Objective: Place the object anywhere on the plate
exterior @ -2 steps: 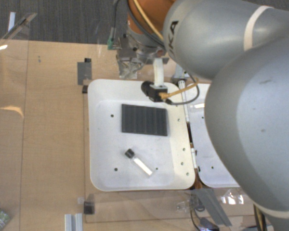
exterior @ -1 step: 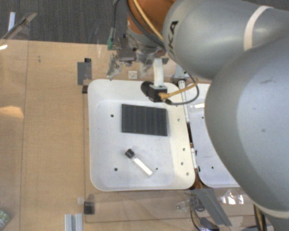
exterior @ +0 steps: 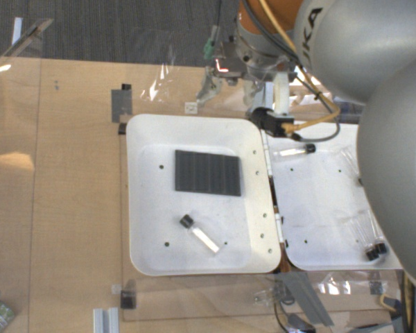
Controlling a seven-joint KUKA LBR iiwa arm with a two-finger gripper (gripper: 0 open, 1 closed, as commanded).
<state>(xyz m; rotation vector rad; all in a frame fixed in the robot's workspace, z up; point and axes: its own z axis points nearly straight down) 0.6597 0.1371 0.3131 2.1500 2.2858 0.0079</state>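
1. Grey KUKA arm (exterior: 374, 61), orange band near the top, reaching in from the right and covering the right side of one bin.
2. Pale wooden bench (exterior: 55, 186), bearing two shallow white bins side by side.
3. Left bin (exterior: 142, 255), rounded at the corners, its inner edge just beside the other bin's.
4. Right bin (exterior: 319, 207), partly hidden under the arm along its right side.
5. Dark ribbed plate (exterior: 208, 173), rectangular, lying flat on the floor of the left bin, in its far half.
6. Gripper (exterior: 230, 89), hanging over the bench just beyond the far edge of the left bin, toward that bin's far right corner; well apart from the plate. Open or closed: cannot tell from this angle.
7. Capped tube (exterior: 197, 233), pale with a black cap, lying on the left bin's floor on the near side of the plate; close to the plate but not touching it. Set at a slant, with the cap end pointing up and left.
8. Second tube (exterior: 374, 250), also black-capped, lying in the near right corner of the right bin, at the edge of the arm.
9. Small black piece (exterior: 309, 148), near the far edge of the right bin; too small to name.
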